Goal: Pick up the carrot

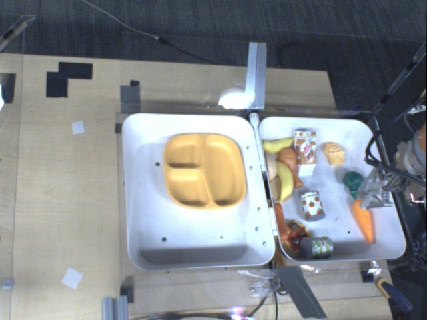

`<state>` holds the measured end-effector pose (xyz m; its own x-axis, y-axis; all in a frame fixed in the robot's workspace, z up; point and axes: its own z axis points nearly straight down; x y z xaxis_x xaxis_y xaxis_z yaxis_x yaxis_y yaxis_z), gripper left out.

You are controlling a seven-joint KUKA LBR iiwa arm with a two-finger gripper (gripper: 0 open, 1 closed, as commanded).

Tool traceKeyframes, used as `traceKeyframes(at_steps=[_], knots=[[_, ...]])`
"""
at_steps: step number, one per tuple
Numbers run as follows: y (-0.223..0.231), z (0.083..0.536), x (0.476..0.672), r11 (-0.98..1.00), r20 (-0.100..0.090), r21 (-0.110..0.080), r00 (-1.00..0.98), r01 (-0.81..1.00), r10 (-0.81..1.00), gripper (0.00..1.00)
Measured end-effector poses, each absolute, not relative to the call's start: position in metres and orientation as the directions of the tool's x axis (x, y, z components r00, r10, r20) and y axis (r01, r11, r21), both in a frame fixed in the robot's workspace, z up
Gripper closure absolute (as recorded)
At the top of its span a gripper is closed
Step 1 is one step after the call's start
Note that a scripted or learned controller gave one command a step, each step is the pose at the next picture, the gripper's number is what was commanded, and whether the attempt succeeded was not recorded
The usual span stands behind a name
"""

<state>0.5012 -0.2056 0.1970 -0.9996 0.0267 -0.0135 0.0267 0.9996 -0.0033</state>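
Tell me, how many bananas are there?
2, both in the right bin by its left wall: one banana at the top, another banana just below. More may be hidden.

Two white bins side by side: left bin [143, 179] at nine o'clock, right bin [333, 229] at three. One yellow divided plate [203, 170] in the left bin, three compartments. In the right bin: one carrot [364, 222] at four o'clock, two bananas [283, 172] at ten, one small carton [305, 146] at twelve, one bread-like piece [334, 153] at one, one green thing [352, 179] at three, two cans, one upright [311, 205] at centre, one lying [315, 247] at six. One gripper [377, 193] at three.
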Motion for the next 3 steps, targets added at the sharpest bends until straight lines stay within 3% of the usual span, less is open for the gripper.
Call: traceKeyframes(at_steps=[2, 3], knots=[[-0.204, 0.221, 0.507, 1.0, -0.032, -0.008, -0.999, 0.015, 0.015, 1.0], [-0.206, 0.142, 0.489, 0.977, -0.005, -0.002, -0.977, -0.214, -0.214, 1.0]])
